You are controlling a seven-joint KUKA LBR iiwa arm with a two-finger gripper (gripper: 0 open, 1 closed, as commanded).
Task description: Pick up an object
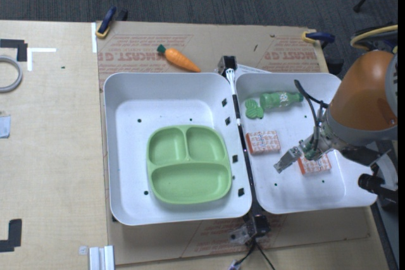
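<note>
My gripper hangs low in the right bin, open, with nothing seen between its fingers. One grey finger points toward the bin's middle floor. A small red-and-white box lies right beside the gripper, partly under the wrist. A second red-and-white box lies to the left of it. Farther back lie a green bottle on its side and a small green lump. The grey arm with its orange band covers the bin's right side.
The left bin holds a green divided plate. An orange toy carrot lies on the cardboard behind the bins. Clamps sit at the bench's back corners and between the bins.
</note>
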